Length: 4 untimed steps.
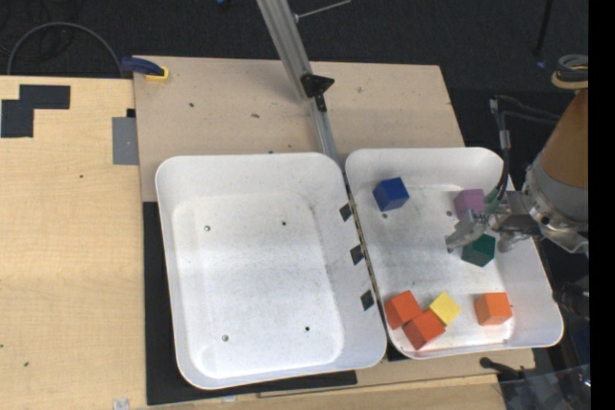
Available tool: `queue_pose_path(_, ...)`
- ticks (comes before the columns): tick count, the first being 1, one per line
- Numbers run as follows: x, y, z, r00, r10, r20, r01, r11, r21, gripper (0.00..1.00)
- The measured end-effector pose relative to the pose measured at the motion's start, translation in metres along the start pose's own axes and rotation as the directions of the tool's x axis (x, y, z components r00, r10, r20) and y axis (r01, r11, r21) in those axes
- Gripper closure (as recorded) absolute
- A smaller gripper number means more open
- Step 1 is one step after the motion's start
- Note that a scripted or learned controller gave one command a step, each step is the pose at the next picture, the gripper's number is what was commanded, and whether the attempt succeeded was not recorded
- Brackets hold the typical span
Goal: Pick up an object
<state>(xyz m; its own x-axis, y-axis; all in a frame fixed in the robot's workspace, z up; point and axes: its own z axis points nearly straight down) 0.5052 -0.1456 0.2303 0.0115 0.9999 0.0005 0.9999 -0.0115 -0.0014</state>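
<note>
1. Dark green block [479, 252] lies in the right bin [423, 166], directly beneath and touching the fingers [480, 230], a shade toward the camera side of them.
2. Whether the fingers are spread or closed on it I cannot tell; the tips blur into the block.
3. A purple block [470, 201] sits just beyond the fingers, the blue cube [390, 193] well off to their left.
4. Judged: a lift would test the grip.

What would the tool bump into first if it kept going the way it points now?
Most likely the dark green block. The tool points down into the right bin and sits right over that block, with the purple block just beyond. Depth is hard to judge from this slanted view.
</note>
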Motion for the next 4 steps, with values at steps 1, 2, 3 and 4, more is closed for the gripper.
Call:
queue_pose_path(1,0.0,0.0,0.0,1.0,0.001,0.0,-0.001,1.0,0.0,0.0)
queue_pose_path(2,0.065,-0.01,-0.002,1.0,-0.017,-0.003,0.017,1.0,0.003,0.0)
queue_pose_path(3,0.062,-0.01,-0.002,1.0,-0.01,-0.001,0.01,1.0,0.002,0.0)
queue_pose_path(4,0.061,-0.01,-0.002,1.0,-0.007,-0.001,0.007,1.0,0.002,0.0)
